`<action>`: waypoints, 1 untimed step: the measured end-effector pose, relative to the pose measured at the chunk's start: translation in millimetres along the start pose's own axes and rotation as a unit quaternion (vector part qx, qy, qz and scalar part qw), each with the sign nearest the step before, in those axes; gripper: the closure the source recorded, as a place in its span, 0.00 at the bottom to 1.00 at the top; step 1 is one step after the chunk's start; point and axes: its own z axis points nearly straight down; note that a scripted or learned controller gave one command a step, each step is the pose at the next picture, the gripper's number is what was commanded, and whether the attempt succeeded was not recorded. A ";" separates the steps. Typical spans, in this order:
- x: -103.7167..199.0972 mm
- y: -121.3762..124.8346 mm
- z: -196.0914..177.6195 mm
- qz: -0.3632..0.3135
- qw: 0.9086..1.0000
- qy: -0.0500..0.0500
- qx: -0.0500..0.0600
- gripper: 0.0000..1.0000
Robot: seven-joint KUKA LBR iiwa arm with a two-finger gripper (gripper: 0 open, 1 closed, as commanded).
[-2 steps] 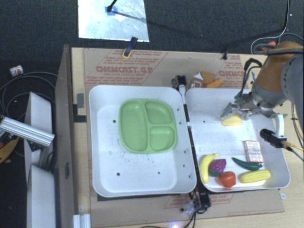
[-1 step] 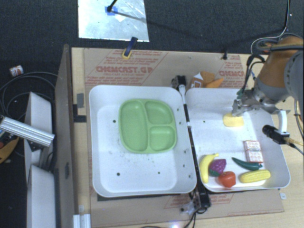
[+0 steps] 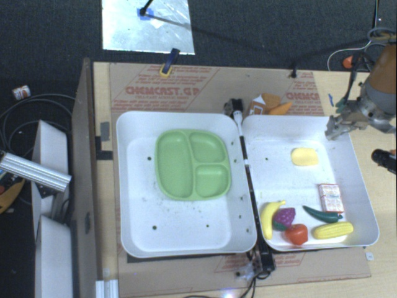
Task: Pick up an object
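The arm [image 3: 379,82] reaches in, its gripper [image 3: 339,128] over the right bin's [image 3: 363,185] far right corner; finger state unclear.

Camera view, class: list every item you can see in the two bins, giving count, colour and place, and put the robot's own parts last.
Divided plate: one, green, middle of left bin.
Lemon-like piece: one, pale yellow, upper right bin.
Small box: one, red and white, right side of right bin.
Banana: one, yellow, lower left of right bin.
Grapes: one, purple, beside banana.
Tomato-like piece: one, red, bottom edge.
Green vegetable: one, dark green, below box.
Corn: one, yellow, lower right corner.
Gripper: one, grey, over right bin's upper right corner.
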 end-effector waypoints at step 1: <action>1.5 -1.2 5.8 -0.001 1.000 0.001 0.003 0.00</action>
